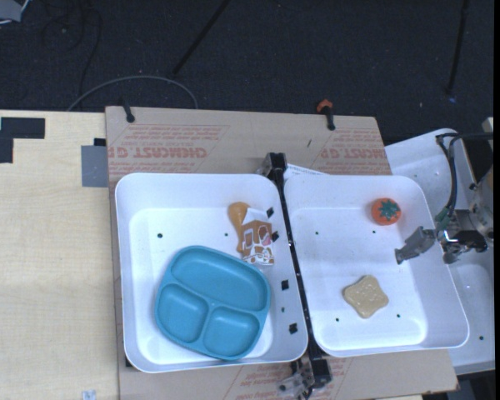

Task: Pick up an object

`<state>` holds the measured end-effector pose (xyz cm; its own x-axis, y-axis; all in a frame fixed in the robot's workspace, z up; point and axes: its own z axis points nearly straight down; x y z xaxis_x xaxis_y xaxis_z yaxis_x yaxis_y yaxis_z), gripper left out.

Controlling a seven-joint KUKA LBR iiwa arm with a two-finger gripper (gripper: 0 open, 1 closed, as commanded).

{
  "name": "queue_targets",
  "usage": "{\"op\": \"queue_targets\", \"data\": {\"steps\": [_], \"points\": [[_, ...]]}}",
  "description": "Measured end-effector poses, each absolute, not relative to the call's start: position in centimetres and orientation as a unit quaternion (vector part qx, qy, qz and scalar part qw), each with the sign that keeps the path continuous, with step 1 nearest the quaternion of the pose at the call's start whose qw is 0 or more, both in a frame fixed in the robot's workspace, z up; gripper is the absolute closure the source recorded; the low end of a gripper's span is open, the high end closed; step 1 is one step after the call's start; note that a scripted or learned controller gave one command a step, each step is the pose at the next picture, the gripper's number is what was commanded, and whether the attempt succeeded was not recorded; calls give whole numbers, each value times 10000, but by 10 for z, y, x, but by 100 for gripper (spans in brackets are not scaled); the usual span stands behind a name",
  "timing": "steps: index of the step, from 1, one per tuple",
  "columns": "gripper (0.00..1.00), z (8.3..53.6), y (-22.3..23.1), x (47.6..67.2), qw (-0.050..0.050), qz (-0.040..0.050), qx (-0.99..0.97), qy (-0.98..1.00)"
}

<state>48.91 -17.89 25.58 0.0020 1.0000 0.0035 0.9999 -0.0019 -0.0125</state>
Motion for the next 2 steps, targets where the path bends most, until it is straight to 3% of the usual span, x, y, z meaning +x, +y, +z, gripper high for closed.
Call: {"op": "queue_targets", "data": {"steps": [1,2], "points": [[0,260,-179,491,18,8,-7071,-7071],[0,197,-183,493,41,19,-7073,-7069]]}}
